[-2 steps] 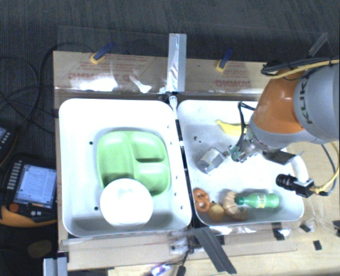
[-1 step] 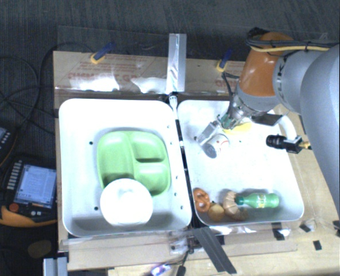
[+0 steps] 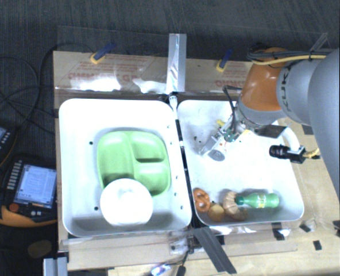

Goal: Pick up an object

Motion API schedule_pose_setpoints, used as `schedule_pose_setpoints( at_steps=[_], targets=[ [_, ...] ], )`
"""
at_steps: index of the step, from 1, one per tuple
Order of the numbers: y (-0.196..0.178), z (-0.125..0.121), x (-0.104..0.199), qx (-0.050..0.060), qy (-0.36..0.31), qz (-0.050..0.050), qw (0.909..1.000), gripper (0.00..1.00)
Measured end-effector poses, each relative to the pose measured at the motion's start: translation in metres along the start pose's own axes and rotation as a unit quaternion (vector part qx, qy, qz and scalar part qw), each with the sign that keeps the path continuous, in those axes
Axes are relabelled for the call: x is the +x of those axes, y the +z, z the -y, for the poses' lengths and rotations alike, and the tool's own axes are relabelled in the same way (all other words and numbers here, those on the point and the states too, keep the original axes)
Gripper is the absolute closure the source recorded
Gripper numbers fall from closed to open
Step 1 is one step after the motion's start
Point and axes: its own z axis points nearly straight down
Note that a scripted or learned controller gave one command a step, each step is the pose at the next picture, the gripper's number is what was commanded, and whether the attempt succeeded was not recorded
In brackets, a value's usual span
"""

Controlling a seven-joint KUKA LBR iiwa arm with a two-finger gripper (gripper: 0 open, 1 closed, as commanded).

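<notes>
My gripper (image 3: 212, 149) hangs low over the upper left part of the right bin (image 3: 285, 180), above bare white floor. Along that bin's front wall lie a brown pretzel (image 3: 201, 198), a small brown round item (image 3: 216, 213), a beige lumpy object (image 3: 234, 204) and a green bottle (image 3: 259, 200) on its side. All of these lie well in front of the gripper and none touches it. The grey arm with its orange band (image 3: 262, 91) reaches in from the upper right.
The left bin (image 3: 78, 125) holds a green divided plate (image 3: 136, 154) with a white round bowl (image 3: 126, 201) overlapping its front edge. A raised divider (image 3: 180, 154) separates the two bins. Blue and yellow clips sit on the board behind the bins.
</notes>
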Motion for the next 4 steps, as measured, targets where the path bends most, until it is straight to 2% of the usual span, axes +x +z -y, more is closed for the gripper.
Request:
schedule_pose_setpoints(
  at_steps=[1, 2, 3, 4],
  targets=[
    [-0.001, 0.034, 0.033, -0.001, 0.18, 0.0, 0.9837, 0.0],
    [-0.011, 0.033, 0.033, -0.002, 0.18, 0.0, 0.9836, 1.0],
    [-0.011, 0.033, 0.033, -0.002, 0.18, 0.0, 0.9836, 0.0],
    [-0.002, 0.088, 0.051, -0.001, 0.223, 0.001, 0.9747, 0.0]
  ],
)
